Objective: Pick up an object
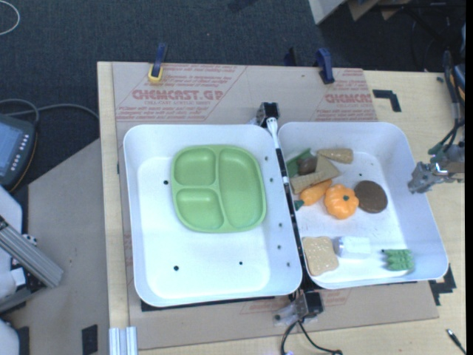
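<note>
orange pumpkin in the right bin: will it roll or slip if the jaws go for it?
The pumpkin looks rounded and smooth, so it may slip from a pinch. It looks like a light toy. The carrot and the brown disc flank it closely, so a push would probably nudge them before it rolls.

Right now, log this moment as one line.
gripper: right bin rim, holding nothing | pumpkin: right bin | tray: left bin

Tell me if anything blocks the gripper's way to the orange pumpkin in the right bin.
Partly. The gripper sits at the right bin's right rim. The brown disc lies between it and the orange pumpkin, touching the pumpkin's right side. From above, nothing visible covers the pumpkin.
</note>
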### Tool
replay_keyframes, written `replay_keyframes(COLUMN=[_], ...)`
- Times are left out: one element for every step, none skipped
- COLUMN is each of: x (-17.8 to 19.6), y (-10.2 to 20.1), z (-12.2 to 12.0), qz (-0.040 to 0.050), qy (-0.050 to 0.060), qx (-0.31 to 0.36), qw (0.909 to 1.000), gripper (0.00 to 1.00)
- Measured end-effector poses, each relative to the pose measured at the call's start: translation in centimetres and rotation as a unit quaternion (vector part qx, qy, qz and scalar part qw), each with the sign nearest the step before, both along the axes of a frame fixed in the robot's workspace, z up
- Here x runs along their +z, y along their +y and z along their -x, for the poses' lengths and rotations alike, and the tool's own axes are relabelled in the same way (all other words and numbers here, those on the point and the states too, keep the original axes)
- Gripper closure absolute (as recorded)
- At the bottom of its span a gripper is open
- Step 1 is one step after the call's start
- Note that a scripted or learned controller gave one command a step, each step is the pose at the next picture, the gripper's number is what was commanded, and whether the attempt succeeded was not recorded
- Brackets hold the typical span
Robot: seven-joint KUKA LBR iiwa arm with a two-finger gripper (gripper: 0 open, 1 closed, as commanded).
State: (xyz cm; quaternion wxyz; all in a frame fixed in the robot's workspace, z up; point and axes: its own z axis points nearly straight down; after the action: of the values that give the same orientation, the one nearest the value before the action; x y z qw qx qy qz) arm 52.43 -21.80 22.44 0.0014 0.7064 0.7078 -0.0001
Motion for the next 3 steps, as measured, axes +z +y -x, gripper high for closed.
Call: replay_keyframes(x=[0.7,-0.1,-1.2], y=[4.1,9.3,13.6], z=[-3.0,-5.9,-10.1], qz=[-0.0009,-0.0016,-0.0012], qy=[0.001,0.001,0.001], qx=[0.002,0.003,0.002], qw=[1.0,1.0,1.0], gripper=[1.0,1.0,1.0])
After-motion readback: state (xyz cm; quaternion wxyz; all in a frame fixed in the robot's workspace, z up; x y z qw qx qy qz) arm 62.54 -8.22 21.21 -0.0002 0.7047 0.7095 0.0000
